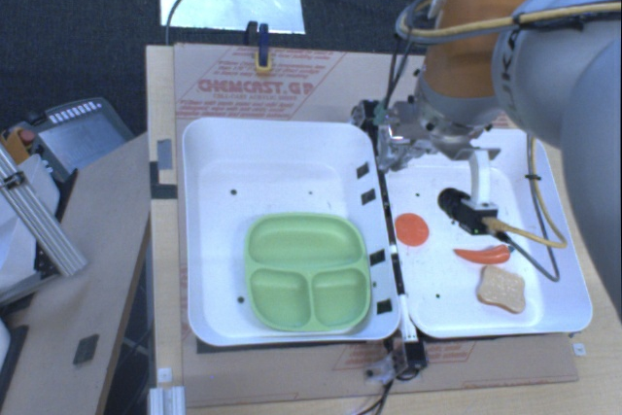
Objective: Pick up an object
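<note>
The right bin [554, 296] holds three small things. An orange-red flat disc [412, 229] lies near its left wall. A red chili pepper [483, 255] lies to the right of the disc, and a slice of toast [501, 289] sits just in front of the pepper. My gripper [390, 143] hangs over the back left corner of the right bin, close to the wall between the two bins. It is behind the disc and apart from it, and its tip is hard to make out against the wrist.
A green divided plate [307, 271] lies in the front half of the left bin [224, 170]. The grey arm with its orange band [486, 10] reaches in from the right above the back of the right bin. A grey bench corner [87, 238] is at left.
</note>
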You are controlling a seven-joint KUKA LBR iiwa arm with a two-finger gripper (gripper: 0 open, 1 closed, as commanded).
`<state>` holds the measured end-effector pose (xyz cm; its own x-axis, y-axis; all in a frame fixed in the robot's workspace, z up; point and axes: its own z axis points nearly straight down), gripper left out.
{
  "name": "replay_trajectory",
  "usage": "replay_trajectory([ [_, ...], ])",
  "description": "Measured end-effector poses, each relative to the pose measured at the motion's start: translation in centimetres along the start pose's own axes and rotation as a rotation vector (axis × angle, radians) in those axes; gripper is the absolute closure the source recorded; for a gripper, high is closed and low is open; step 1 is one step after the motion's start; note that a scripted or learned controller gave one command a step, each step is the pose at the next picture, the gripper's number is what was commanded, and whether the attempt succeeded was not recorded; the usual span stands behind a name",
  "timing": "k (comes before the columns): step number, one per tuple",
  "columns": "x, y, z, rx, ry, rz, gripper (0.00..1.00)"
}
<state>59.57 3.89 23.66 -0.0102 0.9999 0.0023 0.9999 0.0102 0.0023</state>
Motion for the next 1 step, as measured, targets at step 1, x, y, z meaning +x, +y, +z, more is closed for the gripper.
replay_trajectory([
  [1,5.09,1.09,1.35,0.001,-0.001,0.002,1.0],
])
